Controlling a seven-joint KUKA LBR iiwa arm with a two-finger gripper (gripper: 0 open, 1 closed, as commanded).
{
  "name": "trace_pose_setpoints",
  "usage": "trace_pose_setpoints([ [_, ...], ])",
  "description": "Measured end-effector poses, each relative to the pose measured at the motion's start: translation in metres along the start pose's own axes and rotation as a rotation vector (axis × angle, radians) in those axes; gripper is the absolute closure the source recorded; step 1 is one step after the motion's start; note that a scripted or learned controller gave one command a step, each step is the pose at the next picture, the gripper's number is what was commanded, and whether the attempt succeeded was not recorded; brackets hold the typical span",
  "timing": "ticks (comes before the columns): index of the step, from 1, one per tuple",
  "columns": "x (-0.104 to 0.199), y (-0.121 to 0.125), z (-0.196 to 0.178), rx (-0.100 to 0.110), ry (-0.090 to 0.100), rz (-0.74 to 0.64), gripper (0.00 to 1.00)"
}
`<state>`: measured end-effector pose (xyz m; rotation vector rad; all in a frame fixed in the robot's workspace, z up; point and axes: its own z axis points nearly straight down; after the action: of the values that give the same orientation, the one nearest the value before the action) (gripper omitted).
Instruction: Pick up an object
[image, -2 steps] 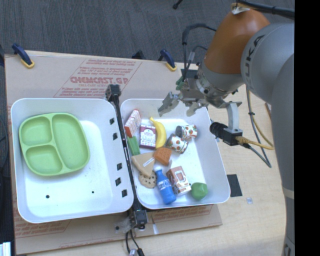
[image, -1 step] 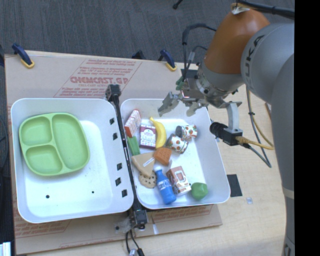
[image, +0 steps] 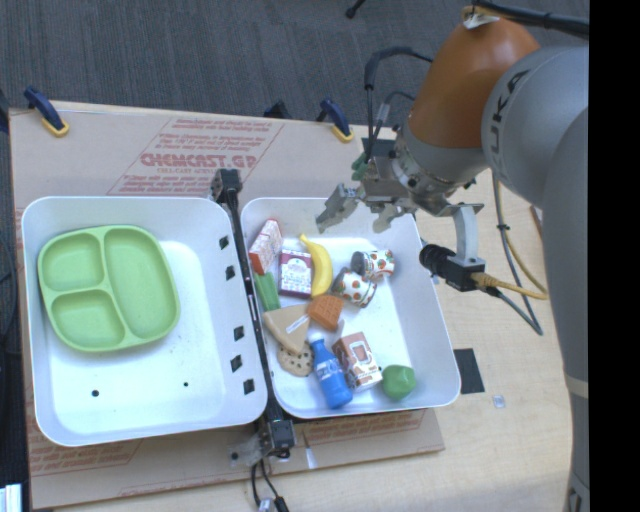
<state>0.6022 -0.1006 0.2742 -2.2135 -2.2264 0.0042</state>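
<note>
The right bin (image: 432, 330) on the worktop holds toy food; the gripper (image: 362, 212) hovers over its far edge, jaws apart and empty. The banana (image: 320, 264), mid-bin, looks light, stiff and smooth, best gripped across its middle.

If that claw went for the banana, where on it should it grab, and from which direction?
Probably mid-length on the banana, coming straight down from above. It lies flat, long and narrow, so the gripper could close across its thin width. A purple box presses on one side, so the fit looks tight there.
</note>
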Motion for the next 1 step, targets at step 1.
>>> trace_pose_setpoints([
  [1,0.0,0.0,0.0,0.0,0.0,0.0,0.0],
])
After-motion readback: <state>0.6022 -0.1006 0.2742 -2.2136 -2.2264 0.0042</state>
